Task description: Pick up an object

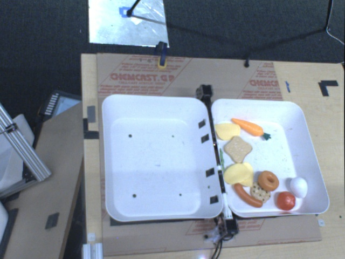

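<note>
The right bin (302,124) holds several toy foods. An orange carrot (248,126) lies near its back, with a yellow piece (227,131) to its left. A slice of bread (237,149) sits below them, then another yellow piece (237,173). Toward the front lie a sausage (247,195), a cracker (259,192), a brown doughnut (268,181), a red tomato (285,200) and a white egg (298,187).
The left bin (156,155) stands beside the right one, joined by black clips (205,138) along the shared wall. Both rest on a cardboard sheet (145,77). A shiny metal plate (126,15) lies at the back left on the dark floor.
</note>
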You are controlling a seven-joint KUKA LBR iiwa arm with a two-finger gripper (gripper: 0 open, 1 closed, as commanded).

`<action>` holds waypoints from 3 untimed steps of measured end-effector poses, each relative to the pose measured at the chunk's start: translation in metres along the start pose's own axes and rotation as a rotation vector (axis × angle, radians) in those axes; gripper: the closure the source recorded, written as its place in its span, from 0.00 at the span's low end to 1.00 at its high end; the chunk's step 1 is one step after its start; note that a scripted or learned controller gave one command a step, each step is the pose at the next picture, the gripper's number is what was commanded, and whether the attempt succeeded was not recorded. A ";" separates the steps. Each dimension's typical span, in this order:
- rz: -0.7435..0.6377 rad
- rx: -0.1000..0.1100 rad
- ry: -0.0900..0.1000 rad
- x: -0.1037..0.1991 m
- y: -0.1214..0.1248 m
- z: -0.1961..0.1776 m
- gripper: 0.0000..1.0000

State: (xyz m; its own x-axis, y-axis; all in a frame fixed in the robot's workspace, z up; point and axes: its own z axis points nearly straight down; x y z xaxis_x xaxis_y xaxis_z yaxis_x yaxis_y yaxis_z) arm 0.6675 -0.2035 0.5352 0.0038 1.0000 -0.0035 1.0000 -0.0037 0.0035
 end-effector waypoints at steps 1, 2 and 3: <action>-0.012 0.014 0.009 0.068 0.000 0.131 1.00; -0.009 -0.014 0.000 0.073 -0.039 0.003 1.00; 0.001 0.004 0.001 -0.008 0.001 0.050 1.00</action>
